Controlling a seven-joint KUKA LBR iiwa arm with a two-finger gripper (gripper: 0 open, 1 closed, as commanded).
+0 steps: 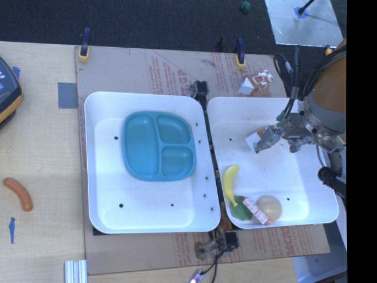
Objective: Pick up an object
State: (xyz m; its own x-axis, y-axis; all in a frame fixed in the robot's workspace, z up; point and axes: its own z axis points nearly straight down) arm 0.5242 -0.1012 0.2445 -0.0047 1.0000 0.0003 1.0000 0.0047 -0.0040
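My gripper (275,147) hangs over the upper right part of the right bin (294,114), reaching in from the right. Its two grey fingers stand apart, open, with nothing between them. At the front of that bin lie a yellow banana (229,181), a green item (239,211) beside the banana's lower end, a small red-and-white packet (255,210) and a pale round object (270,206). All of them lie below and to the left of the gripper, apart from it. A blue divided plate (159,145) rests in the left bin (103,175).
A brown-and-white packet (256,82) lies on the cardboard behind the right bin. A sausage (19,193) lies on the bench far left, with a dark device (7,93) at the left edge. Clamps (84,46) hold the cardboard's back edge.
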